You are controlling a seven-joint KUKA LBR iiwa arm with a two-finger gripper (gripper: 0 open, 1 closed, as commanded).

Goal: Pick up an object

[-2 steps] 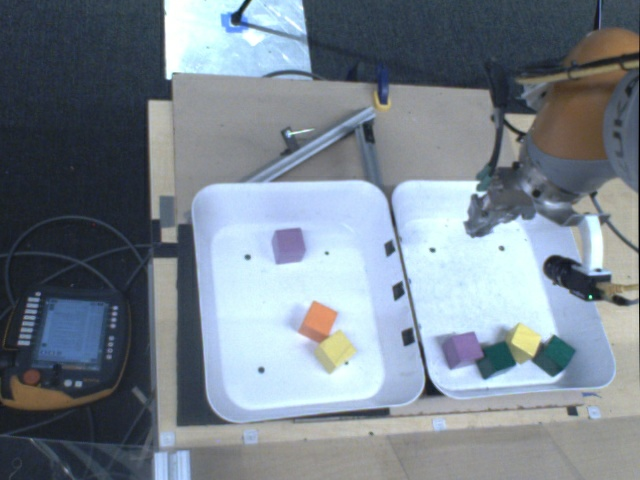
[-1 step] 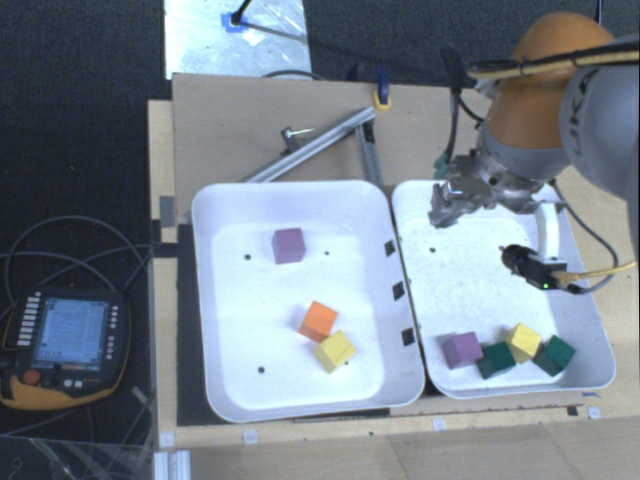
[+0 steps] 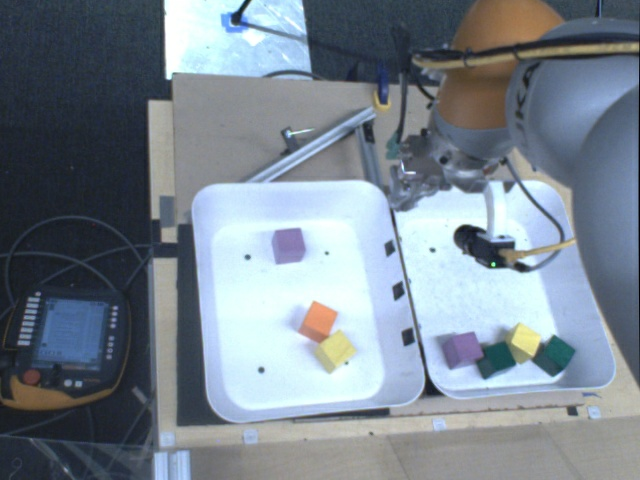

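Dark carpet round pale surface (image 3: 300, 448); tool (image 3: 415, 183) over right white bin (image 3: 440, 258), grip state impossible to tell. Small purple wooden-looking cube (image 3: 462, 348) near front wall: probably light, rigid, best pinched across flat opposite faces

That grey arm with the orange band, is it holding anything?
It cannot be told: the gripper sits at the right white bin's far edge, with no block visible in it.

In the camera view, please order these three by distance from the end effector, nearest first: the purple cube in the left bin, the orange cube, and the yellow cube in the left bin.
Measured from the end effector at the top of the gap between the bins:
1. Purple cube, upper middle of the left bin.
2. Orange cube, lower in that bin.
3. Yellow cube, just below the orange one.
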